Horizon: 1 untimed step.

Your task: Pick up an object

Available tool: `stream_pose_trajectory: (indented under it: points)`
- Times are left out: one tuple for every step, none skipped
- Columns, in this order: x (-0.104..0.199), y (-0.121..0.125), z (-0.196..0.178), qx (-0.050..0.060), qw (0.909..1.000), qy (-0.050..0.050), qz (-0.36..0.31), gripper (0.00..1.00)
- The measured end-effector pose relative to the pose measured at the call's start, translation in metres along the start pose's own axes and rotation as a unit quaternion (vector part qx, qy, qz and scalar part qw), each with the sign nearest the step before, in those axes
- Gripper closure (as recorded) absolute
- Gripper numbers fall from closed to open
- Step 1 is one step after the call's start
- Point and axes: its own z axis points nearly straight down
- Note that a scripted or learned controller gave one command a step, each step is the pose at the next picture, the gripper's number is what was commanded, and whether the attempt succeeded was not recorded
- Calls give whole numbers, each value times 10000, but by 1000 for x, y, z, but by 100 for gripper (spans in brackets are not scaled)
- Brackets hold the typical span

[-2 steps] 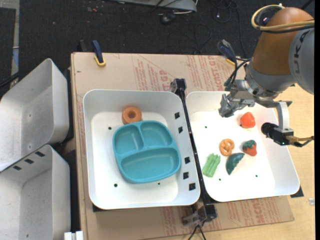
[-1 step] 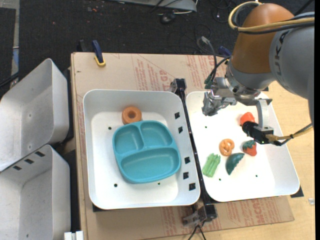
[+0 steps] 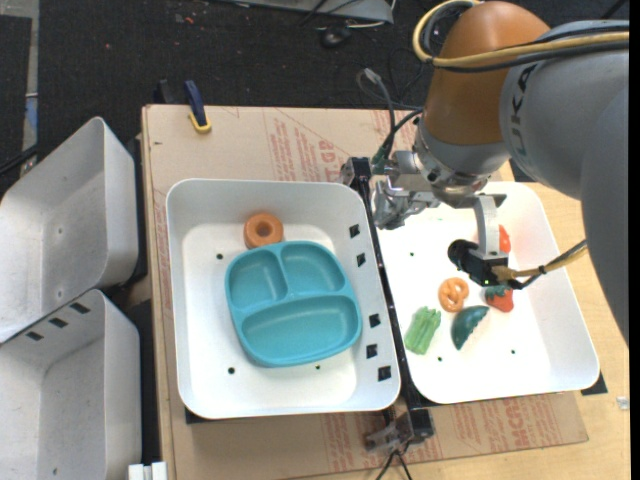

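The pincer (image 3: 397,200) hangs over the far left corner of the right bin (image 3: 560,368); whether it is open or closed cannot be told. The likely picks lie apart from it, toward the near middle of that bin: an orange pretzel (image 3: 453,293), with a green piece (image 3: 422,330) and a teal piece (image 3: 468,325) just nearer. The pretzel looks the best target, with bare floor on its left, so the pincer should descend centred over it, staying off the red piece (image 3: 501,301) on its right.
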Motion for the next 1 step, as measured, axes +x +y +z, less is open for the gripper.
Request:
stream_pose_trajectory:
  points:
    - [52, 13, 1, -2, 10000, 0, -3, 100]
